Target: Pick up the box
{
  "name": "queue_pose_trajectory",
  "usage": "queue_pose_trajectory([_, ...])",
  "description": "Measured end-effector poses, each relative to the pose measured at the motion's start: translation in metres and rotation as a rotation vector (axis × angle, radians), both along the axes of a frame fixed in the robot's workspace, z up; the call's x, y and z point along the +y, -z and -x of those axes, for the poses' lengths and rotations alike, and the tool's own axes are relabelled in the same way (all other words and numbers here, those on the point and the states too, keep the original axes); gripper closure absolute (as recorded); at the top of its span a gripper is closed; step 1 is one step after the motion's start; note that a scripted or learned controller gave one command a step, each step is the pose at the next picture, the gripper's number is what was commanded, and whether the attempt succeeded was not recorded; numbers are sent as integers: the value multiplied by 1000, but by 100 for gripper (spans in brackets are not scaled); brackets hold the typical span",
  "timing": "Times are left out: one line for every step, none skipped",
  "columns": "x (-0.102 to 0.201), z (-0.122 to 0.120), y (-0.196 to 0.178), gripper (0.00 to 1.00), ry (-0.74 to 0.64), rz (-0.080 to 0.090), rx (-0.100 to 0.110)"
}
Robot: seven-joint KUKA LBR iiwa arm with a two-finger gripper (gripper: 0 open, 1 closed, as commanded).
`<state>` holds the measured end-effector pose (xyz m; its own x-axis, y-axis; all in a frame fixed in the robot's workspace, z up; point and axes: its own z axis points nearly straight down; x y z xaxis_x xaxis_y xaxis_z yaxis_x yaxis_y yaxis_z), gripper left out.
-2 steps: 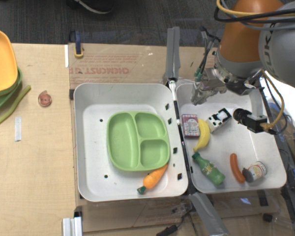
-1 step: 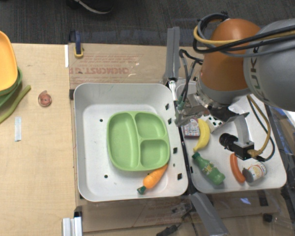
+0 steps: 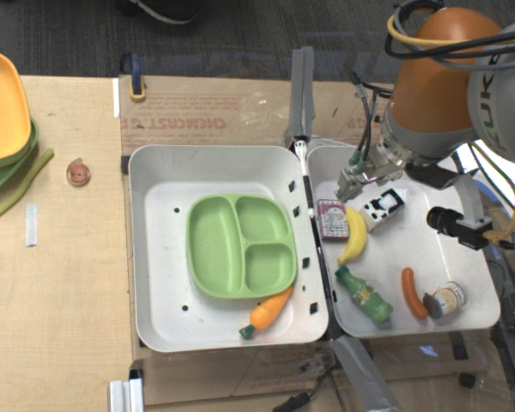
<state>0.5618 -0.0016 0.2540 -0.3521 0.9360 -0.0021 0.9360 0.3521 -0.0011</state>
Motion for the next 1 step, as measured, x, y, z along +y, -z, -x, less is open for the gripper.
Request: queue_pose_trajectory([55, 52, -1, 100, -14, -1, 2])
